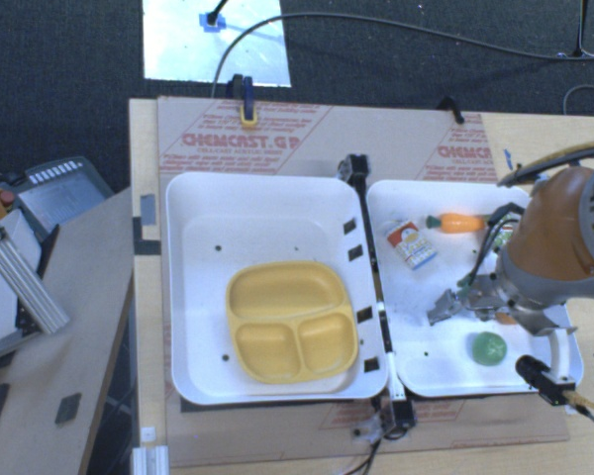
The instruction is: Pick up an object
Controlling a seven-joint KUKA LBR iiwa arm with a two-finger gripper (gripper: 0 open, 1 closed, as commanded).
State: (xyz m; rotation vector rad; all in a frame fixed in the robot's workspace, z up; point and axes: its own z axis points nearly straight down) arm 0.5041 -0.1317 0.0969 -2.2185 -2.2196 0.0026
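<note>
Yellow tray (292, 320) in left bin (193, 216); carrot (458, 223), green ball (489, 348) in right bin (396, 196); gripper (445, 308) state unclear.

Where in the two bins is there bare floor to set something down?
Left bin: bare above and left of the yellow tray. Right bin: bare front-left corner, left of the green ball. Crowded around the carton, carrot and gripper.

A dark carpeted floor (69, 57) surrounds the wooden bench (144, 166). A pale reflective sheet (213, 28) lies on the floor beyond it, crossed by a cable (406, 30). At left, a grey side table (49, 295) bears what may be a control pendant (54, 191).
</note>
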